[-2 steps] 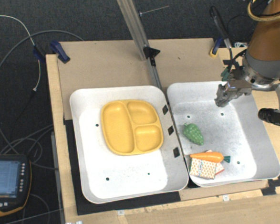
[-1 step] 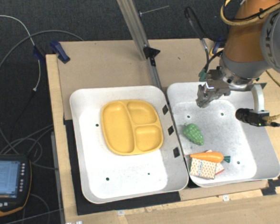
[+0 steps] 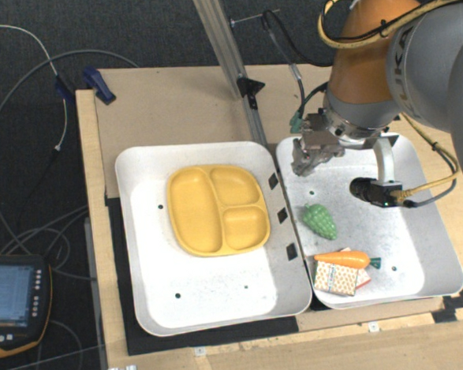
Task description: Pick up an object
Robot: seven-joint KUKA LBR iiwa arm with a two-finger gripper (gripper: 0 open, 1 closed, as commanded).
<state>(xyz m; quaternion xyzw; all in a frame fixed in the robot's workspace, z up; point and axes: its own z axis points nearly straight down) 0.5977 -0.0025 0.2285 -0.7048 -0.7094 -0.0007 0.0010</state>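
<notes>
**Gripper over right bin, nothing held**

The gripper (image 3: 303, 164) hangs over the far-left corner of the right bin (image 3: 429, 234), close to the wall it shares with the left bin (image 3: 141, 250). Whether it is spread or closed: cannot tell, since the wrist body hides the tip from this angle. Nothing is seen in its grasp.

There are three pickable things, all in the right bin. The green bumpy toy (image 3: 320, 221) lies on the bin floor nearer the camera than the gripper, apart from it and near the left wall. The orange carrot (image 3: 343, 259) lies flat further toward the near edge, with its green end pointing right. The small patterned box (image 3: 337, 279) is touching or just beside the carrot, at the near-left corner.

The left bin holds a yellow divided plate (image 3: 217, 209), sitting flat in the far half. A tablet-like screen (image 3: 14, 302) sits off the bench (image 3: 155, 106) at the far left, among cables.
</notes>
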